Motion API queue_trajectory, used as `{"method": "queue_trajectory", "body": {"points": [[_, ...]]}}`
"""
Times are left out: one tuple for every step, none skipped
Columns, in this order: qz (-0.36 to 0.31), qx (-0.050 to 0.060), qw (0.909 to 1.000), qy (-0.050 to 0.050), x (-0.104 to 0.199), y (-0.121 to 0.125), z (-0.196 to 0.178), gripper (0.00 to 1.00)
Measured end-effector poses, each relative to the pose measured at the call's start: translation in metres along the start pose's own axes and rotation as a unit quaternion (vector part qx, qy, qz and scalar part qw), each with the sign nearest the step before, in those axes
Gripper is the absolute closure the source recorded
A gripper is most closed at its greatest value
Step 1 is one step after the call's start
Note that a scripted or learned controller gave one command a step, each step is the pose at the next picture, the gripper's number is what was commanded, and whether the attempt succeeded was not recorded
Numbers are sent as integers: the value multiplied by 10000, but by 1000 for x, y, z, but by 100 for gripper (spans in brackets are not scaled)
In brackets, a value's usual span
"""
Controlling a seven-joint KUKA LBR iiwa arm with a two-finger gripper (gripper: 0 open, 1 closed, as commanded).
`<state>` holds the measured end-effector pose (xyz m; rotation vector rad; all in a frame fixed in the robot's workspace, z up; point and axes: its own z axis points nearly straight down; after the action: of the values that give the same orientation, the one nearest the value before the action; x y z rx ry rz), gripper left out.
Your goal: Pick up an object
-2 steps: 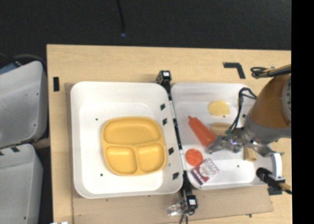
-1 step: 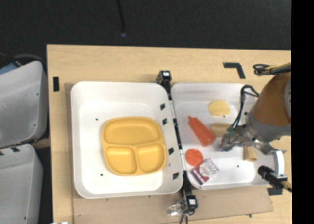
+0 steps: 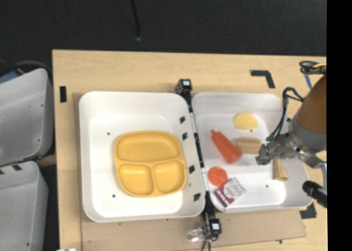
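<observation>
The right bin holds a red-orange bottle-shaped piece, a pale yellow disc, a tan roll, a small red round piece, a printed white and purple packet and a tan stick. My gripper hangs low over the right side of this bin, just right of the tan roll and beside the stick's upper end. The arm's orange band rises above it at the right edge.
The left bin bears a yellow three-compartment tray. A divider with black clips separates the bins. Grey cases stand off the bench's left side.
</observation>
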<state>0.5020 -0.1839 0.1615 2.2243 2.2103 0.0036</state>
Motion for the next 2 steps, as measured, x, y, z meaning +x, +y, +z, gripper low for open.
{"method": "queue_trajectory", "body": {"points": [[-20, -7, 10000, -2, -7, 1, -45, 100], [-48, -10, 10000, -1, -9, 3, -88, 100]]}}
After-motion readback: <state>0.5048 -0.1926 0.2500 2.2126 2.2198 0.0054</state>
